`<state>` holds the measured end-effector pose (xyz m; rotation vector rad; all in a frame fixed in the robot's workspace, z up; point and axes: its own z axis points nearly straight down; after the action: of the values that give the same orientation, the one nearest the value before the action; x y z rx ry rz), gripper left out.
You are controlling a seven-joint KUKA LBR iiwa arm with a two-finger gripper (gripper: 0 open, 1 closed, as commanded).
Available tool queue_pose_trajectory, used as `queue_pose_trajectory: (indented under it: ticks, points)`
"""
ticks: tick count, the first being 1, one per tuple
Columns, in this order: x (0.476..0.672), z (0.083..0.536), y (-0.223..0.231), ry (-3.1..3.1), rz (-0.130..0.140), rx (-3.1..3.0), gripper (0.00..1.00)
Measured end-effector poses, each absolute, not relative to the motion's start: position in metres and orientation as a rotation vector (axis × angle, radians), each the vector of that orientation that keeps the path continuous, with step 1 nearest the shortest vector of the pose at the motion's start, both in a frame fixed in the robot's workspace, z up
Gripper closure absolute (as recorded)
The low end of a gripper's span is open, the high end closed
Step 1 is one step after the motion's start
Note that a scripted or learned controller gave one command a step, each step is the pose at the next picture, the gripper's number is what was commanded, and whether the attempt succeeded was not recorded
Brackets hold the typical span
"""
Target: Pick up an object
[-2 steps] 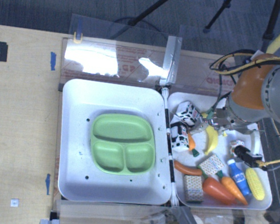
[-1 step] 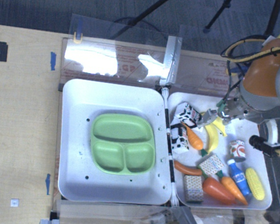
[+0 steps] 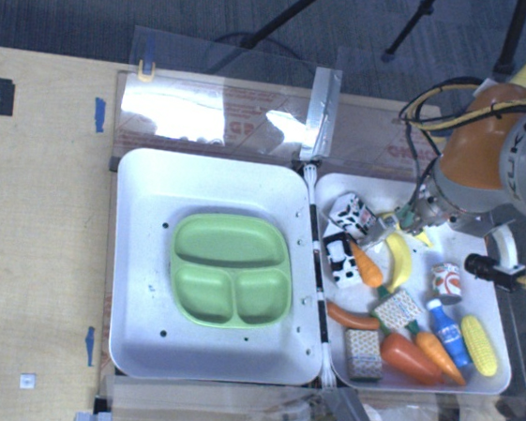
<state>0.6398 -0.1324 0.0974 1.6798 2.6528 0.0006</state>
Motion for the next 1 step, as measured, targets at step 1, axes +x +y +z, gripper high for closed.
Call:
queue_pose_trajectory:
  ticks: [1]
  points:
    - [0.6406, 0.1096, -0.1341, 2.649, 0.0, 1.681, 1.0]
